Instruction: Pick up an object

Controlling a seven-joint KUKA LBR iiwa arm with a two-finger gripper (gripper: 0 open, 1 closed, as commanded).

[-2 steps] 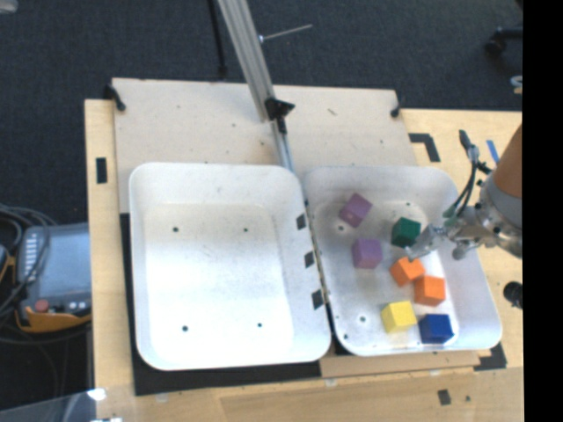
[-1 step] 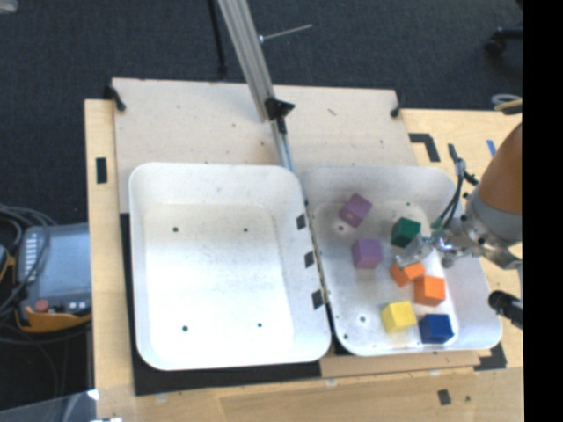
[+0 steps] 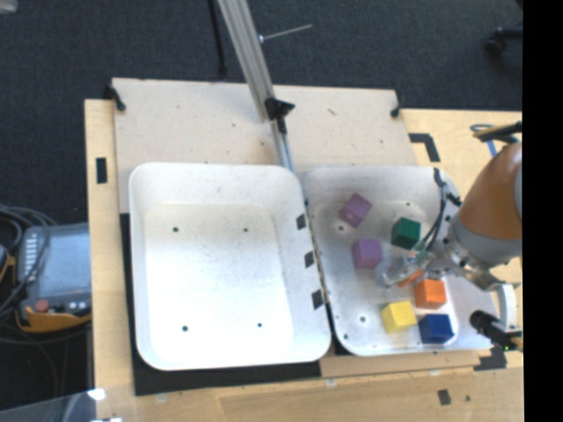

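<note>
Camera view shows me the surface, a pale board on a wooden top, carrying two shallow white bins side by side. I see the left bin with only a few dark specks on its floor. The right bin holds all the blocks. My arm reaches in from the right, its orange band above the wrist sitting over the bin's right rim. A slanted aluminium rail runs down from the top to the gap between the bins.

Its jaws are low in the middle of the right bin; I cannot tell whether they are spread or pressed together, and I see no block between them.

Among the blocks, a purple one lies toward the bin's upper left, a second purple one just left of the jaws, a green one just above them, an orange one just beside them at lower right, a yellow one below, and a blue one beside the yellow.
</note>
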